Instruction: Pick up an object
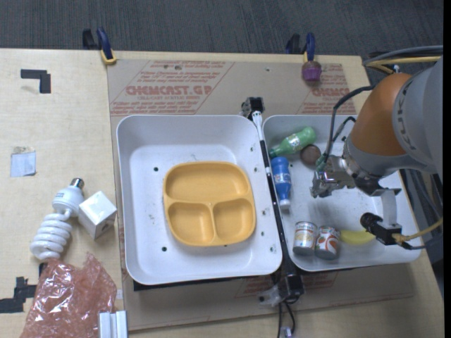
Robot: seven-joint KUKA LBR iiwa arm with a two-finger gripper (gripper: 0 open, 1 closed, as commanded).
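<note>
Grey and orange-banded, the arm hangs its metal gripper [325,183] over the right bin [394,255] (whether anything is grasped, I cannot tell). Just beside: a blue bottle [281,178], a green bottle [293,143], two small cans [315,239], a banana [356,236]. A yellow three-compartment plastic tray [209,203] sits in the left bin [141,189].

The arm's black fitting hides the yellow banana's [354,236] right end, just right of the two small cans [315,239].
</note>
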